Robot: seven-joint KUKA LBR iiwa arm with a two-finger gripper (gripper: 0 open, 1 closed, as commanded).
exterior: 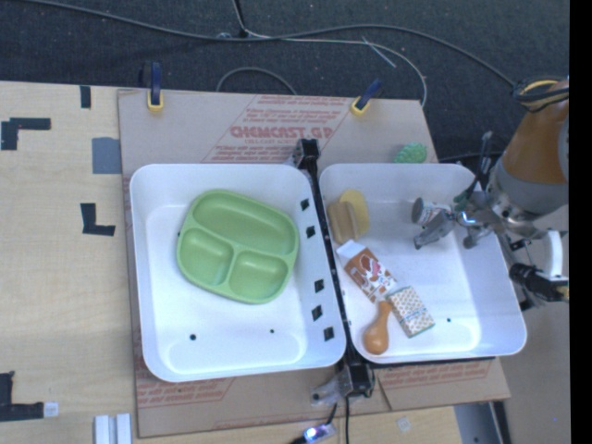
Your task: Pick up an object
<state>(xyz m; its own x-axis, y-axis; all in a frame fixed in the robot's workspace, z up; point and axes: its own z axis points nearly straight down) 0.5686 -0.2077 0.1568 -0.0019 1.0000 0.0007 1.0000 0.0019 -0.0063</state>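
My gripper (427, 227) hangs open, holding nothing, over bare bin (481, 285); closing here misses the packets (388, 289) entirely.

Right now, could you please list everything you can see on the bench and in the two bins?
Bins: two, white, side by side on a cardboard sheet.
Divided plate: one, light green, in the left bin.
Bread-like piece: one, tan, right bin, near the divider.
Small packets: two, one red and white, one pale and patterned, mid right bin.
Wooden spoon: one, orange-brown, front of the right bin.
Green object: one, behind the right bin, too small to identify.
Clamps: two, blue and yellow, on the cardboard's far edge.
Cables: several, on the dark floor behind.
Gripper: one, grey metal, over the right bin, holding nothing.
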